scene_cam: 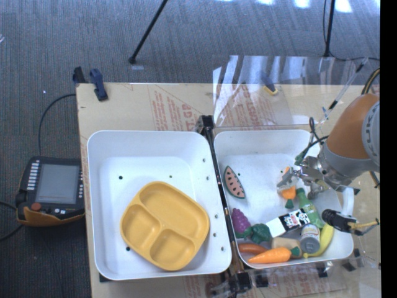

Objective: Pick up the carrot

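Frankly, you cannot tell how your gripper is set. Your carrot lies well below it and slightly left, against the right bin's front wall. Judge it light, stiff, smooth; pinch across its thick middle.

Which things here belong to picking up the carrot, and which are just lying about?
Belong to the job:
carrot
gripper
right bin

Just lying about:
yellow divided plate
left bin
watermelon slice
grapes
banana
green bottle
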Controlling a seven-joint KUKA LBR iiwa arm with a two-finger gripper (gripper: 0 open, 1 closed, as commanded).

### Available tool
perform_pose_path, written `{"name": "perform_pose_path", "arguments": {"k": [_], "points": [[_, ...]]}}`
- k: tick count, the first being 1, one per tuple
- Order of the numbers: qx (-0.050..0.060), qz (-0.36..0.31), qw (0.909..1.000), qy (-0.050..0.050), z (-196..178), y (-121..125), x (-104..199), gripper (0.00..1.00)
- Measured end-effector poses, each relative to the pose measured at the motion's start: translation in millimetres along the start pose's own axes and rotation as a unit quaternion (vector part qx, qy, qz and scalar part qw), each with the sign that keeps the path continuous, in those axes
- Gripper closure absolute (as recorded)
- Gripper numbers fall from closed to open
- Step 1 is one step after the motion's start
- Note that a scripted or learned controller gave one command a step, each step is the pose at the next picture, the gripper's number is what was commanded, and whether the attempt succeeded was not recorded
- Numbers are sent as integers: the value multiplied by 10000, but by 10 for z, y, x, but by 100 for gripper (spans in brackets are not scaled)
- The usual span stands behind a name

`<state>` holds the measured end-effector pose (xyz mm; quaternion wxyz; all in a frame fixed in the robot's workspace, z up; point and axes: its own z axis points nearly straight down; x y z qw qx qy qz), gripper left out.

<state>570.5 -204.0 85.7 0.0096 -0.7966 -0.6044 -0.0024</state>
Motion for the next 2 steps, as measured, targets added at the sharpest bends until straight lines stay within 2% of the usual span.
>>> {"name": "perform_pose_path", "arguments": {"k": [1, 2], "points": [[16, 8, 10000, -31, -93, -6, -35, 100], [-44, 1108, 9938, -50, -861, -323, 633, 100]]}}
